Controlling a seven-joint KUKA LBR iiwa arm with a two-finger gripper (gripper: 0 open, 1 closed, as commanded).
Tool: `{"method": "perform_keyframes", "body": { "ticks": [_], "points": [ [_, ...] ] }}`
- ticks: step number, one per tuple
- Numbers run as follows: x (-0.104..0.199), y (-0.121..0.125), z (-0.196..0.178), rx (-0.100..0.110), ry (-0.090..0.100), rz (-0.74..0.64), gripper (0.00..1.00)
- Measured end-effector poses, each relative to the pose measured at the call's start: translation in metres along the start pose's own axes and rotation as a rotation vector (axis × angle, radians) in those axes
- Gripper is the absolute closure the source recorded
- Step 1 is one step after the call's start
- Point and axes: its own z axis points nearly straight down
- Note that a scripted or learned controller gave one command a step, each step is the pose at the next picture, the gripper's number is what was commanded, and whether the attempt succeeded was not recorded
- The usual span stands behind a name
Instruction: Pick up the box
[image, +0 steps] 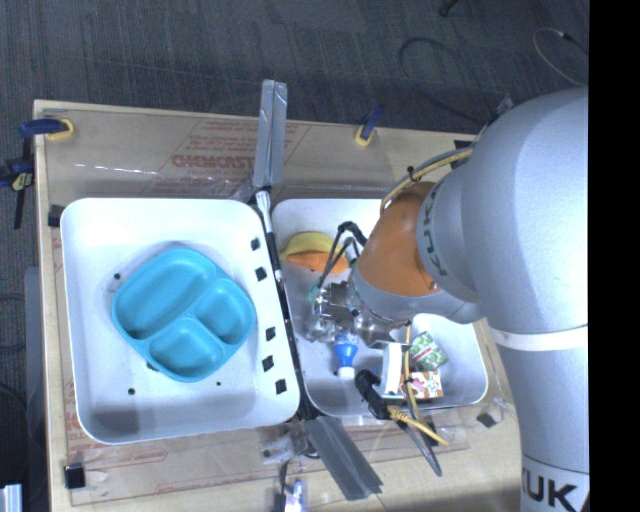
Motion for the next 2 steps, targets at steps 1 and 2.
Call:
{"method": "perform_keyframes", "body": {
  "ticks": [1, 2],
  "points": [
    [0.003, 0.052, -0.007, -0.003, 0.0, -0.218, 1.0],
    [0.012, 0.004, 0.0, 0.001, 0.0, -0.285, 1.0]
  ]
}}
